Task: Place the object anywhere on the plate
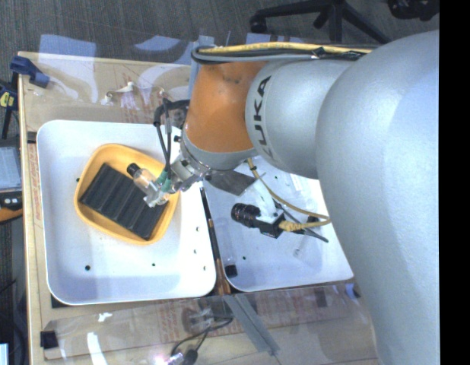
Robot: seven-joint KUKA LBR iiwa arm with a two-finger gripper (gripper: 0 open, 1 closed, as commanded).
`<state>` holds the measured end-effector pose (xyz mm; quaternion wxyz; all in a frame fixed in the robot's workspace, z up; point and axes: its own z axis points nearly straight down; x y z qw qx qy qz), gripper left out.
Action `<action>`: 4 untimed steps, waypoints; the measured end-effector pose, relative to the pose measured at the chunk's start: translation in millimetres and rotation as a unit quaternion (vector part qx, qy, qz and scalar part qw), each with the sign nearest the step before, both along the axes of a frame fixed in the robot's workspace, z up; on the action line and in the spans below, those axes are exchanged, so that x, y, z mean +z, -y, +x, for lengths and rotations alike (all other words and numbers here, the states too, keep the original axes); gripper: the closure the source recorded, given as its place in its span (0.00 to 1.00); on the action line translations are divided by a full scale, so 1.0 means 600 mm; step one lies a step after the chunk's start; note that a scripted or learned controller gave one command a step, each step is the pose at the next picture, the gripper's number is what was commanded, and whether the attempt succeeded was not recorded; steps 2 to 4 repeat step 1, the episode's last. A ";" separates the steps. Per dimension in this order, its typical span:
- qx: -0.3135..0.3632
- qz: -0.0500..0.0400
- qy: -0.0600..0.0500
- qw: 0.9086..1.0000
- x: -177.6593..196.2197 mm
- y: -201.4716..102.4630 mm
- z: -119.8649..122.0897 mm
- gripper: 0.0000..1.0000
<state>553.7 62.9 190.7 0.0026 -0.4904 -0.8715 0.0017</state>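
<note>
A yellow plate (94,175) lies in the left white bin (60,265). On the plate rests a flat black ribbed block (119,201), tilted diagonally. My gripper (146,185) hangs over the block's right end, near the plate's right rim. Its two pale fingers (154,198) stand apart, and nothing is held between them. The block lies flat on the plate under the fingertips; I cannot tell whether they touch it.
The right white bin (326,268) lies under the arm and is mostly hidden by it. The orange band and the grey arm body cover the right half of the view. A bench edge with tape and clutter runs along the top and bottom.
</note>
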 end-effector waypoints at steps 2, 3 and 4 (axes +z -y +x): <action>0.000 0.000 0.000 1.000 0.000 0.001 0.000 0.00; 0.000 0.000 0.000 1.000 0.000 0.001 0.000 0.00; 0.000 0.000 0.000 1.000 0.000 0.001 0.000 0.00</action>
